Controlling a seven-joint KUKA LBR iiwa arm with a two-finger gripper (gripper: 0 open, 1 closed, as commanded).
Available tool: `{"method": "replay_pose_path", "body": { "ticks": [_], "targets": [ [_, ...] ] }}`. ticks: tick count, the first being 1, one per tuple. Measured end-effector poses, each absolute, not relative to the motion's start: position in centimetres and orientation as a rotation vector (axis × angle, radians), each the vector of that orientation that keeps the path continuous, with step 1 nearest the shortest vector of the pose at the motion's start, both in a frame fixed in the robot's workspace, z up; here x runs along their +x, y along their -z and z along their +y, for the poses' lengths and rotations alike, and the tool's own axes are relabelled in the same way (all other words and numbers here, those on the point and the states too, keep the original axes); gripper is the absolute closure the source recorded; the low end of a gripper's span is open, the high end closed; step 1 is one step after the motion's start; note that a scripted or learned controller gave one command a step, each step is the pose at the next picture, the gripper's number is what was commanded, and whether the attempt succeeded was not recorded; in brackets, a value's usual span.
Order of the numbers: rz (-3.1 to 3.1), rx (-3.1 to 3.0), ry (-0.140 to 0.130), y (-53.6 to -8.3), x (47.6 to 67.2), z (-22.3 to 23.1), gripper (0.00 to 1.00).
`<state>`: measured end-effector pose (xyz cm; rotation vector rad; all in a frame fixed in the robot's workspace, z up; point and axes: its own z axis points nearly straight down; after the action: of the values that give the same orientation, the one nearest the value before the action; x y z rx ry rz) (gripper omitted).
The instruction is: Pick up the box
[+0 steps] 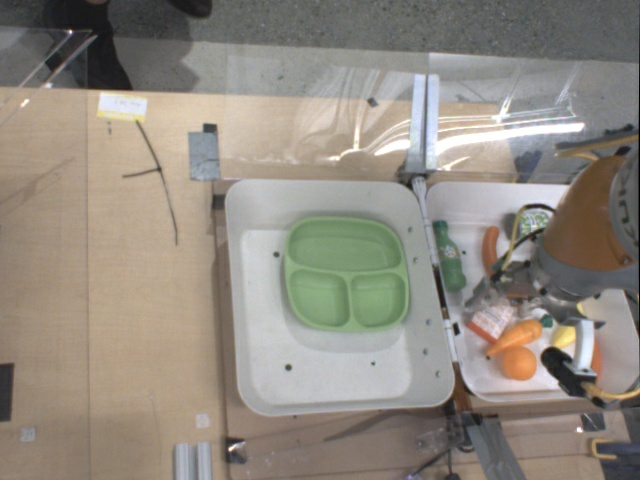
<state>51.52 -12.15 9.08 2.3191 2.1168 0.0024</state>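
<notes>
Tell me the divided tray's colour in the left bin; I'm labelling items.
Light green, plain, seen clearly in the camera view: the divided tray.

A green tray (347,284) with three compartments lies in the middle of the left bin (250,368). In the right bin (455,208), a green bottle (447,254) lies along the left wall, with a red sausage-like piece (490,246) just beside it. Nearer the front, a carrot (512,336) rests touching an orange (518,364). A yellow piece (565,337) shows just right of them. On the wooden tabletop (100,298), a yellow label (122,106) sits at the far left, with a thin dark cable (160,180) below it.
</notes>
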Motion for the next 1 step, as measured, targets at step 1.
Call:
{"method": "replay_pose_path", "body": {
  "ticks": [1],
  "targets": [
    [2.113,2.317,-0.007,-10.24,51.65,-12.30,1.00]
  ]
}}
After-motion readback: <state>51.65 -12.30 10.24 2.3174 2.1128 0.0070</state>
